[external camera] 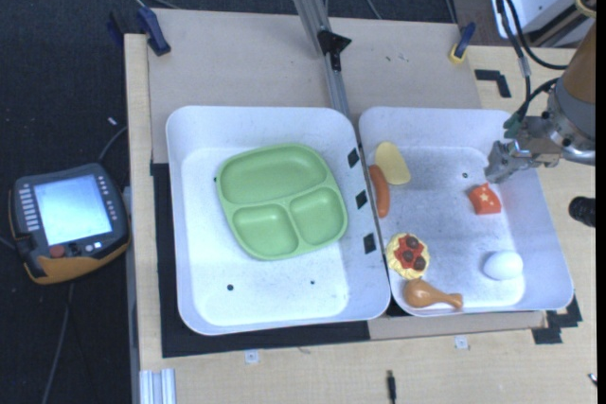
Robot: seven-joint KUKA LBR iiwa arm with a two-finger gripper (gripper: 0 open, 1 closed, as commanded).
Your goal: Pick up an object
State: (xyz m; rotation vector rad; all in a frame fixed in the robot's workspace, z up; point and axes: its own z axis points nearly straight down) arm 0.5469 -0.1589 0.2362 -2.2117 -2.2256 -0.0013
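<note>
At the right side of the table (284, 61) you have the gripper (502, 164) hanging over the right bin (549, 241), near its far right part. Whether its fingers are released or clenched I cannot tell from this slanted view.

The nearest thing for you is the small red piece (485, 200), which lies on the bin floor just beside the gripper, a little toward the front. I would judge it the target. To take it well, you should bring the gripper straight above the piece first, then go down with care, because the piece is low and can slide away.

The red piece looks compact, with no clear long axis; its orientation is too small to read. The white egg (502, 266) lies further to the front, apart from it.
</note>
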